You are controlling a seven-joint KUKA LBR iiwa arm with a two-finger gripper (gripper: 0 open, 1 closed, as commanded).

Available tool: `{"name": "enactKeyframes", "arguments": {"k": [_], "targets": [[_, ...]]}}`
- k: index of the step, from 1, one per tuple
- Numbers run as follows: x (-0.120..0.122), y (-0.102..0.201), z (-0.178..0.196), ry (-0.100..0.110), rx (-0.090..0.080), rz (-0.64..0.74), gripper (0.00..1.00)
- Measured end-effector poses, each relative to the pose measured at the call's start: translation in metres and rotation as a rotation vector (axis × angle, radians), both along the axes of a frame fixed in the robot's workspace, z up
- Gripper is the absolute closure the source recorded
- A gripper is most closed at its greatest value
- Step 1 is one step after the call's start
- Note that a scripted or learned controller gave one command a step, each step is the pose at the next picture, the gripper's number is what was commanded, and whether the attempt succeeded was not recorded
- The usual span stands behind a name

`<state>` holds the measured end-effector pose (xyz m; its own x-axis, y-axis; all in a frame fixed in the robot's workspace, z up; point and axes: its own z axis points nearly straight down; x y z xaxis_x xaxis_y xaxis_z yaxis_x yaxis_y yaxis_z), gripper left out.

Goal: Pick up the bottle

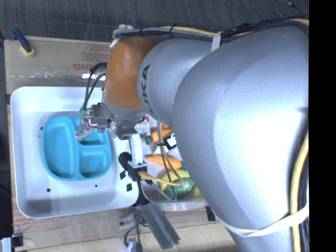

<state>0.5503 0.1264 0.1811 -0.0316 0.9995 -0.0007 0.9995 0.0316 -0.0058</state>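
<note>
Mostly arm: grey KUKA arm is covering the right bin.
Bottle: cannot tell which thing it is among orange, yellow and green pieces.
Grip state: cannot tell.
Left bin: is holding a blue tray.

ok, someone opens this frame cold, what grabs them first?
The grey arm with its orange band, which bulks over the right half and covers most of the right bin. Next the bright blue divided tray in the left bin, with the wrist hanging just over its right edge. Orange and yellow-green items peek out under the arm.
</note>
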Motion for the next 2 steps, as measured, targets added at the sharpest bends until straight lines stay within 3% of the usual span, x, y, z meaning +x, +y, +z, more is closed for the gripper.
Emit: {"name": "enactKeyframes", "arguments": {"k": [1, 2], "targets": [[0.000, 0.039, -0.072, -0.022, 0.008, 0.031, 0.00], [0.001, 0.037, -0.062, -0.022, 0.004, 0.032, 1.00]]}}
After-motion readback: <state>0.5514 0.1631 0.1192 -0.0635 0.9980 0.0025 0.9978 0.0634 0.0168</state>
